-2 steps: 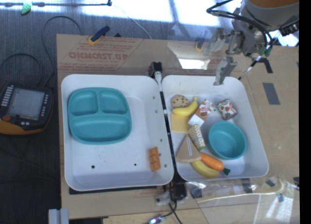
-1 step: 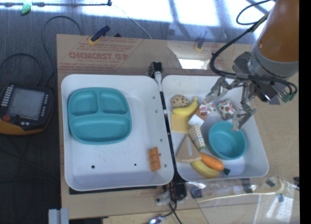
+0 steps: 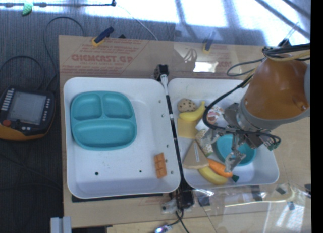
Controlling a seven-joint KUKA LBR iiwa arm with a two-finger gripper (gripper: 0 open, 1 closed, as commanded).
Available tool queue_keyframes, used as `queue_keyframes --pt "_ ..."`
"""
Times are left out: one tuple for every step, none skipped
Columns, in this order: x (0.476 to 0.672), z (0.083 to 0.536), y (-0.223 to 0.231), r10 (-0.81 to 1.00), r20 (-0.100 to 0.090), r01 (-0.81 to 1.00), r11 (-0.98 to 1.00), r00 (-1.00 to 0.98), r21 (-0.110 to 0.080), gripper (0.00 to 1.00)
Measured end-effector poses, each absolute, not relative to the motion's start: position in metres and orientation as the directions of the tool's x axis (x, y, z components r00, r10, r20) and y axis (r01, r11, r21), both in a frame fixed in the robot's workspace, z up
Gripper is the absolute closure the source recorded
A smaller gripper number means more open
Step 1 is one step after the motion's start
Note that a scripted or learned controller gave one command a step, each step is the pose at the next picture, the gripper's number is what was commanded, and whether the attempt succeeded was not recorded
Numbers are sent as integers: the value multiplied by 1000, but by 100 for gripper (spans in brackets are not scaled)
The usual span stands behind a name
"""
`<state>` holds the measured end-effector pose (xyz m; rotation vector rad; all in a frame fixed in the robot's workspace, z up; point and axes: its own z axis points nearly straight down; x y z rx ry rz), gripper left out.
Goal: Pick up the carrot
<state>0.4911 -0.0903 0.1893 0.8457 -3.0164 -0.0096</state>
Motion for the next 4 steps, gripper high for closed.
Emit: queue_keyframes --pt "492 152 -103 -837 0 -837 548 -548 3 0" --pt "491 94 -143 -968 -10 -968 251 -251 -18 0" --pt "496 106 -141 -969 -10 -968 248 -248 -29 100" --pt "486 186 -55 -993 -6 -993 120 -120 -5 100"
